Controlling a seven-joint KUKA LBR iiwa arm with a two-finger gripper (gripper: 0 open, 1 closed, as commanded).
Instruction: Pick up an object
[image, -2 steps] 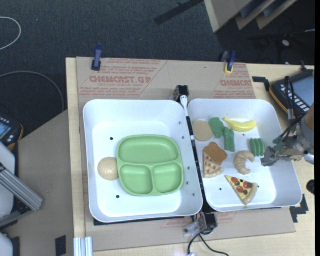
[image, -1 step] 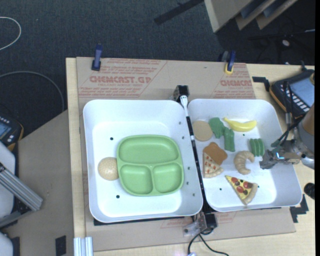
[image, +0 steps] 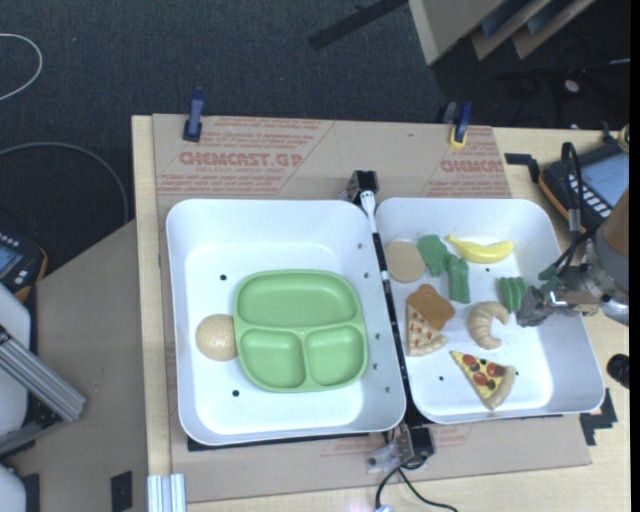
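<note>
My gripper (image: 533, 306) hangs low over the right bin (image: 560, 385), near its right side, close to a small green piece (image: 512, 292) and just right of a toy croissant (image: 487, 322). Nothing shows between its fingers. Also in the right bin lie a yellow banana (image: 481, 249), two green vegetable pieces (image: 445, 265), a round tan cookie (image: 405, 261), a brown toast slice (image: 430, 303), and two pizza slices (image: 485, 375). The left bin (image: 200, 250) holds a green divided plate (image: 300, 330) and a beige bun (image: 216, 337).
The bins sit on a cardboard-covered bench (image: 250, 155) with blue and yellow clamps at the back edge. A black and orange device (image: 590, 185) stands at the right, behind the arm. Cables lie on the dark floor at the left.
</note>
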